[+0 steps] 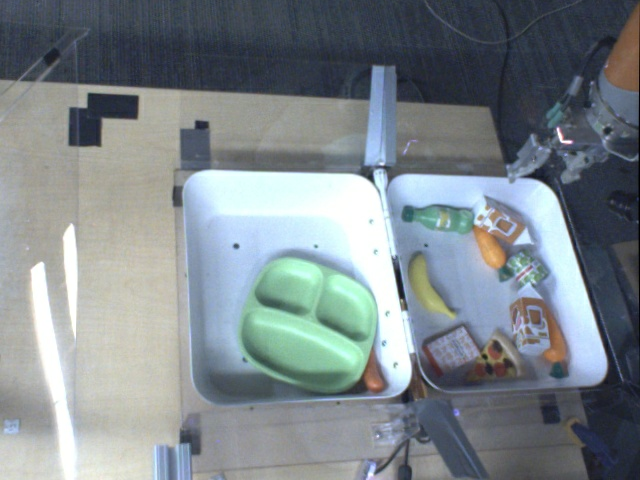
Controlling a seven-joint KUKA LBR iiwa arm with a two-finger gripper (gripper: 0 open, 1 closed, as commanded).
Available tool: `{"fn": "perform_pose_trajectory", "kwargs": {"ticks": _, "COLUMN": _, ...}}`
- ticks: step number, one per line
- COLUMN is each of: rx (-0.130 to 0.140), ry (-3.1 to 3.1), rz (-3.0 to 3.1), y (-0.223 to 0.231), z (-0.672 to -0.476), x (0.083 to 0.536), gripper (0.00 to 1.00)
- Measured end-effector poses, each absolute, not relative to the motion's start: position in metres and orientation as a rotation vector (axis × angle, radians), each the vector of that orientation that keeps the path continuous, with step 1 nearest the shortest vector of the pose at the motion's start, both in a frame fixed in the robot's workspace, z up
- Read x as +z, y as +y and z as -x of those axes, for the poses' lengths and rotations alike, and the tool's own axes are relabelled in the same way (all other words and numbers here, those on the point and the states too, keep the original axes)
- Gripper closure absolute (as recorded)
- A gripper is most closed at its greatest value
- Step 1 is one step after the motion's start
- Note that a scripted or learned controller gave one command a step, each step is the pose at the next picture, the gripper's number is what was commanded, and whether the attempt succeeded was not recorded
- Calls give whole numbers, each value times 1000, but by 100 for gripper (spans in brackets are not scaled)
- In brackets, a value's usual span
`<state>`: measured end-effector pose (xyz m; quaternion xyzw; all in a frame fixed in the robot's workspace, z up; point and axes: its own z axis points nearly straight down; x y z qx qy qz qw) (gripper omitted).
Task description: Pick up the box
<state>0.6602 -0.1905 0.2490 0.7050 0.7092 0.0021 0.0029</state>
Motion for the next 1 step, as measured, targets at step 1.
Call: {"fn": "perform_pose_trajectory", "kwargs": {"ticks": 1, "rx": 4, "ry": 2063, "rz": -2366, "y": -152, "z": -623, "x": 110, "gripper": 0}}
